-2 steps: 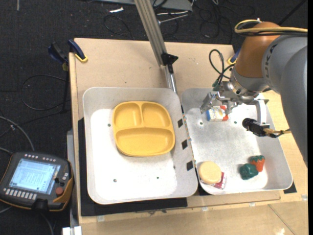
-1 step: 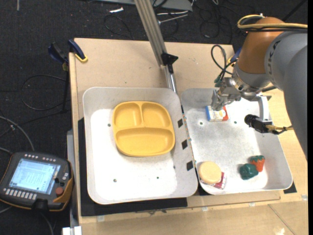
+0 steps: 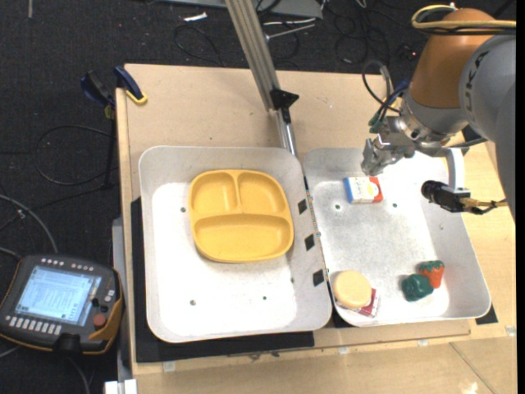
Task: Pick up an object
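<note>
I read the small blue, white and red box [image 3: 362, 190] at about twelve o'clock in the right bin [image 3: 459, 245] as my target; it lies flat on the floor. My gripper [image 3: 373, 162] hangs just above its upper edge, and I cannot tell how the claw is set. I judge this the approach step: next comes a short descent, straddle the box, then close. At six o'clock sit a round yellow item [image 3: 354, 290] and a green-and-orange toy [image 3: 422, 281]; the yellow divided plate [image 3: 241, 215] fills the left bin [image 3: 164, 245].
</note>
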You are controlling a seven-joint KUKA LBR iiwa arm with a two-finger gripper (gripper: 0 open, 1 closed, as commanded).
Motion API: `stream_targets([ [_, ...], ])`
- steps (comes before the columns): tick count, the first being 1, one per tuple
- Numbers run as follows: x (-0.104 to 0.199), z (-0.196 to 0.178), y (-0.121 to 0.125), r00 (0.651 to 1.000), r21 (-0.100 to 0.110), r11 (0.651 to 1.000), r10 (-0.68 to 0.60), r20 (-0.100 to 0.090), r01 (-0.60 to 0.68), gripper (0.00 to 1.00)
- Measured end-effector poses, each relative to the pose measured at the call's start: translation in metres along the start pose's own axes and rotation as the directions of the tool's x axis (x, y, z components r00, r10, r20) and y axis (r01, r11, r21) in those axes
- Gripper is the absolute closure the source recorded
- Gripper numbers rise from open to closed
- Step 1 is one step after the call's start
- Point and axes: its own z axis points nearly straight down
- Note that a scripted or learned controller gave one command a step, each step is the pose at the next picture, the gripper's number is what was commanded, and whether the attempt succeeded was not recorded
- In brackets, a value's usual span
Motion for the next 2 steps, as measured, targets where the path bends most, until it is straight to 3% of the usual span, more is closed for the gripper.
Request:
stream_targets([
  [1,0.0,-0.02,0.001,1.0,0.002,1.0,0.0,0.0,0.0,1.0],
  [2,0.043,-0.028,-0.01,1.0,0.006,1.0,-0.005,-0.003,0.005,1.0],
])
